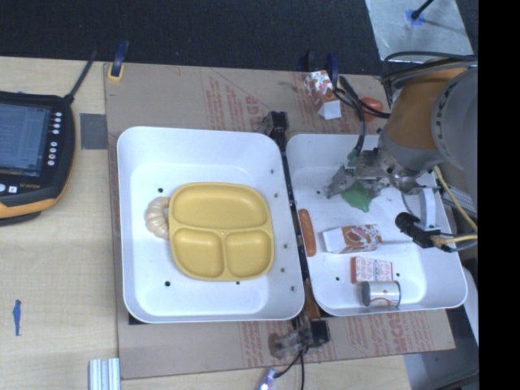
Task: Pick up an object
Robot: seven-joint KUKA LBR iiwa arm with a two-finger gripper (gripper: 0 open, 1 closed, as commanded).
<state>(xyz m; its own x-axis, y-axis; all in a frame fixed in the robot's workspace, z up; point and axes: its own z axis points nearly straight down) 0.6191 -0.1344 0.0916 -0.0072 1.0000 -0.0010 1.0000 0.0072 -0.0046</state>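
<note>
Since the task names no particular object, the trouble starts with the clutter nearest the camera in the right bin (329, 287). A small silver can (380, 293) lies on its side just beside a red-and-white packet (372, 268). A little further in is a brown-and-white carton (351, 237), with a sausage (305, 230) against the bin's left wall. A can lying on its side would likely roll away from a closing grasp. The flat packet and carton give little to catch, and a descent on any of these three could nudge its neighbour rather than lift anything.

Next door, the left bin (146, 287) holds a yellow divided plate (221, 229) with a beige lump (156, 216) half tucked under its left edge. These lie well apart from the arm and look unlikely targets.

Further back in the right bin, the gripper (355, 184) sits low over a small green object (358, 197), which seems the likeliest candidate. I cannot tell whether the gripper is spread or clenched, nor whether it touches the green piece, so nothing can be called held. The green thing looks soft and flat, so a grasp might pinch only an edge and lose it on the lift, or press it against the bin floor and come up with nothing.

Beyond the bins, a small carton (321, 84) rests on the counter (49, 299).
</note>
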